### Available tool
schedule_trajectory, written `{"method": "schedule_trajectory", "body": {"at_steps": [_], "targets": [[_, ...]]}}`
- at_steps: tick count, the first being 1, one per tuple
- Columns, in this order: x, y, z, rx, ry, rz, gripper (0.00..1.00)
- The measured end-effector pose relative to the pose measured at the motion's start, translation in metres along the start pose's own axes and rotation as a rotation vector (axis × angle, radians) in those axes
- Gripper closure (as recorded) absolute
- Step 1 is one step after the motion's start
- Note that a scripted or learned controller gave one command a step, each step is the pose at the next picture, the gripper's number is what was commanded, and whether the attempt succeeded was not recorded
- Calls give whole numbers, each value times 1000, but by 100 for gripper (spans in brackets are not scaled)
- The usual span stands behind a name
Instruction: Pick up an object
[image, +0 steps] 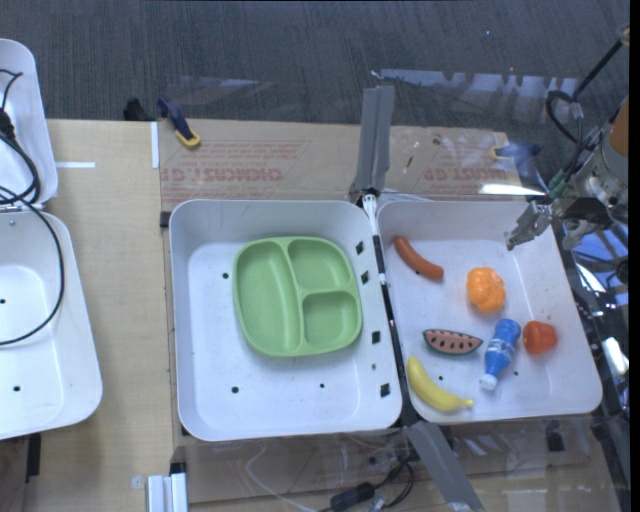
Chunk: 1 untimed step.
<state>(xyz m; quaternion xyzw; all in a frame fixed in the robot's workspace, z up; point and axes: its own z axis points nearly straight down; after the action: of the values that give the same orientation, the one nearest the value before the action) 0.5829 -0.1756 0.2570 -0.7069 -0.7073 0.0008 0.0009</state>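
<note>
So the big green three-compartment plastic plate (297, 294) sat alone in the left white bin (190, 330). Over in the right white bin (560, 395) were an orange ball (486, 288), red sausage (417, 257) and yellow banana (435, 388). The gripper (527, 228) hovered near that bin's far right corner, holding nothing; couldn't tell how far open it was.

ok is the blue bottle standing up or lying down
Lying down. The bottle rests on its side on the right bin's floor, white cap end pointing toward the bin's near edge, between the watermelon slice and the tomato.
</note>
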Motion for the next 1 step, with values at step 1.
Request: {"method": "schedule_trajectory", "body": {"at_steps": [1], "targets": [[-16, -70, 135, 2, 1, 30, 0]]}}
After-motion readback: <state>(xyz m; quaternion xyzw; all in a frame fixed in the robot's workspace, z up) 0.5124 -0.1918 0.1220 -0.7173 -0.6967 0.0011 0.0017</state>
